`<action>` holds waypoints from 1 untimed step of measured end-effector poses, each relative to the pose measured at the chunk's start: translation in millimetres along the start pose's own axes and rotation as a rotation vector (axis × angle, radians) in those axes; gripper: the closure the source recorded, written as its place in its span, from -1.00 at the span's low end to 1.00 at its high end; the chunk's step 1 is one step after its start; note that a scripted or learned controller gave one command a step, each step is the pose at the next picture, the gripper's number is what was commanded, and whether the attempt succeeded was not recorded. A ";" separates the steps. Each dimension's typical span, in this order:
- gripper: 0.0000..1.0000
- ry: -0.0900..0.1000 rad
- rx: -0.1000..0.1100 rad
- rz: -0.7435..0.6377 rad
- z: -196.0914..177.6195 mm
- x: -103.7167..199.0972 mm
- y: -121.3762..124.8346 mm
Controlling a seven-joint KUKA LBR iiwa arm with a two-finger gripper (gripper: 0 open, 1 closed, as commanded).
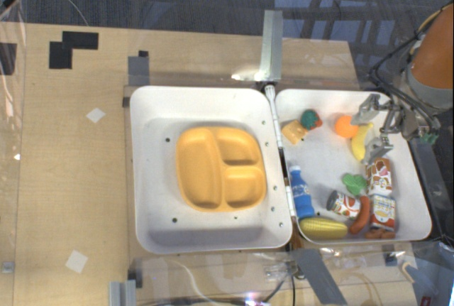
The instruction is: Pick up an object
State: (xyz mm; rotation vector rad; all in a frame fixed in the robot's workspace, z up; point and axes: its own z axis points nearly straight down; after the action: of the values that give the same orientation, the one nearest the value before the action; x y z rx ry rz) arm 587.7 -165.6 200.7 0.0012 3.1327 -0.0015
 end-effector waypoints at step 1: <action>-1.00 -0.011 0.002 0.001 -80.4 -16.0 15.2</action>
State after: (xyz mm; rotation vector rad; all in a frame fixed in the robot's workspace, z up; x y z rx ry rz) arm 603.1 -150.4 281.2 0.0034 3.1215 -0.0044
